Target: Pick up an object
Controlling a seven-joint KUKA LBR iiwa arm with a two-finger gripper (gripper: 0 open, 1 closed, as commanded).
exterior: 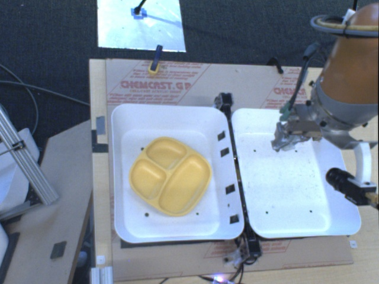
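- bench (177, 78): flat brown board with red print, rigid, carrying both bins.
- left bin (127, 129): shallow white plastic, smooth and glossy; holds the task's thing.
- right bin (308, 212): same make, speckled floor.
- divided plate (170, 175): yellow, three compartments, rounded outline, lies flat mid left bin. judged light, stiff, slick; raised rim or a divider ridge looks the best hold.
- gripper (287, 138): hovers over the right bin's upper part, well apart from the plate, holding nothing; finger spread cannot be told.
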